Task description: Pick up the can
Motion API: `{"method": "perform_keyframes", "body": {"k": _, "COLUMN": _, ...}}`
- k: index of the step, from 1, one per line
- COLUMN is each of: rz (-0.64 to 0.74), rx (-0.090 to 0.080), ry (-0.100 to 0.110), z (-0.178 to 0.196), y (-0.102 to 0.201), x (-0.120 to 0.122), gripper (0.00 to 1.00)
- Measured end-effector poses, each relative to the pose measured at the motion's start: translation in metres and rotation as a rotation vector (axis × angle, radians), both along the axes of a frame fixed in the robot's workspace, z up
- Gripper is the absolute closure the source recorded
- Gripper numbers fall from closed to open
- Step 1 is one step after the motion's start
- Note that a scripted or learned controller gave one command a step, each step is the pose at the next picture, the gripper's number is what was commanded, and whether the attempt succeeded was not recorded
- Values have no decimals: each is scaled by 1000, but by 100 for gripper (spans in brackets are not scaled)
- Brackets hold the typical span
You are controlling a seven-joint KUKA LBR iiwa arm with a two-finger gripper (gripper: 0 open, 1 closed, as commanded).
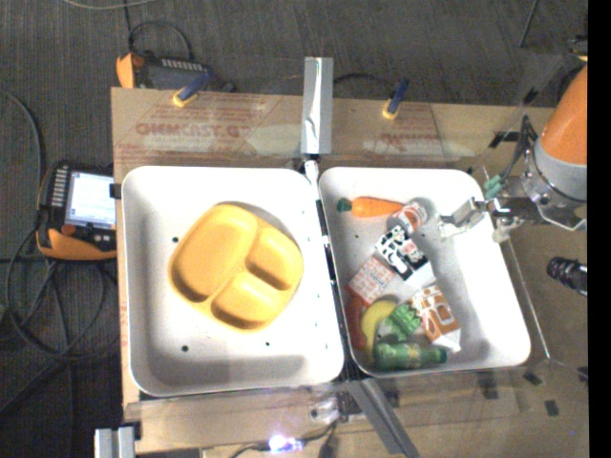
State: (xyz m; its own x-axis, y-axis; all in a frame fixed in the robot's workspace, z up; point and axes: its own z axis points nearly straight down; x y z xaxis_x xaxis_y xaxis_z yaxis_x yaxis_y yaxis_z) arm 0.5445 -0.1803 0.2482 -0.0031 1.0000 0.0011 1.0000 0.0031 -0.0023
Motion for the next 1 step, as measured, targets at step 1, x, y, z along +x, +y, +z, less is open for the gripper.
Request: {"method": "perform_keyframes", "body": {"k": 1, "rz": -179, "rx": -2, "ry": 1, "z": -109, "y": -11, "x": 83, "gripper": 0}}
